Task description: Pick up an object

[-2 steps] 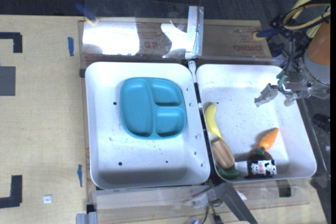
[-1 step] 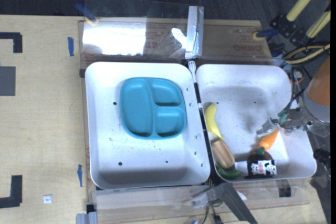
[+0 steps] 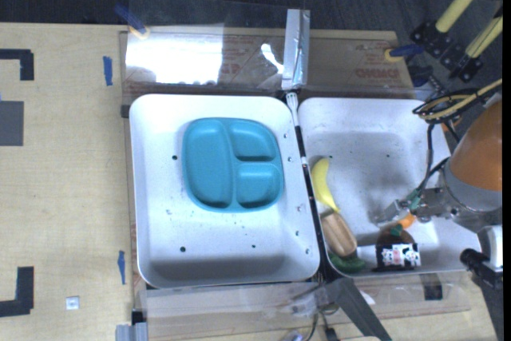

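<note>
The right bin (image 3: 359, 132) holds a yellow banana (image 3: 321, 184) along its left wall. A tan, roll-shaped object (image 3: 338, 234) lies just below the banana, with a small green item (image 3: 352, 259) at the bin's front edge. My gripper (image 3: 398, 245) is low in the front right part of this bin, dark with a white label, right of the tan object. A small orange piece (image 3: 408, 221) and a grey metallic piece (image 3: 390, 212) lie close against its upper side. Whether anything sits inside the gripper is hidden.
The left bin (image 3: 160, 235) carries a blue divided plate (image 3: 233, 164) in its middle. A clear plastic sheet (image 3: 215, 52) stands behind the bins. The arm's orange band (image 3: 481, 156) and cables (image 3: 447, 104) hang over the right bin's right side. A wooden bench top (image 3: 56, 196) lies to the left.
</note>
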